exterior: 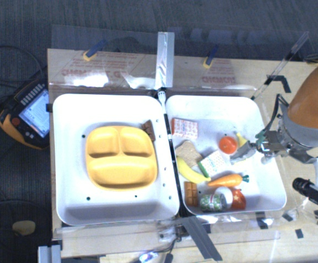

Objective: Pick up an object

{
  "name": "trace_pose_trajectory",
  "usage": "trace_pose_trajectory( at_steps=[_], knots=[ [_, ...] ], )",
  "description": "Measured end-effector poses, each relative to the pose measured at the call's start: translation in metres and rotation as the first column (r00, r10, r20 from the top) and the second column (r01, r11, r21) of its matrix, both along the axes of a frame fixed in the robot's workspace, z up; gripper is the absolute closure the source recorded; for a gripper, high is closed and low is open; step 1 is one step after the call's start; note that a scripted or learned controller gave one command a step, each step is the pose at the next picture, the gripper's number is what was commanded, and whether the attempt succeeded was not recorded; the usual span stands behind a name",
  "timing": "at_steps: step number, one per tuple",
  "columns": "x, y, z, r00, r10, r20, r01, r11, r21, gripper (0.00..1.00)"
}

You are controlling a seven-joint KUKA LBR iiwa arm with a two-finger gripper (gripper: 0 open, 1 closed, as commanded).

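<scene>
Here the gripper (245,151) is hanging by the right bin's (268,199) right edge, maybe empty; the tomato (227,144) is sitting just left of it.

Arm (304,114) at right, gripper (245,150) low, reaching leftward

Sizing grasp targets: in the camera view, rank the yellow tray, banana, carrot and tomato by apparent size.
1. yellow tray, by far the largest.
2. banana and carrot: similar length, too close to rank, and the banana is partly covered.
3. tomato, smallest.
</scene>
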State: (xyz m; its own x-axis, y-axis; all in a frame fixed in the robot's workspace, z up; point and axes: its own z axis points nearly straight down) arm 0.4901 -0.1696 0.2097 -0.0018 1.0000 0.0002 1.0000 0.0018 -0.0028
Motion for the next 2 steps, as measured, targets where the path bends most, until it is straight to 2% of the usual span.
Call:
trace_pose_trajectory(
  at_steps=[1, 2],
  knots=[
    [0.000, 0.000, 0.000, 1.000, 0.000, 0.000, 0.000, 1.000, 0.000, 0.00],
    [0.060, 0.010, -0.116, 0.995, 0.096, 0.004, -0.096, 0.995, 0.000, 0.00]
  ],
)
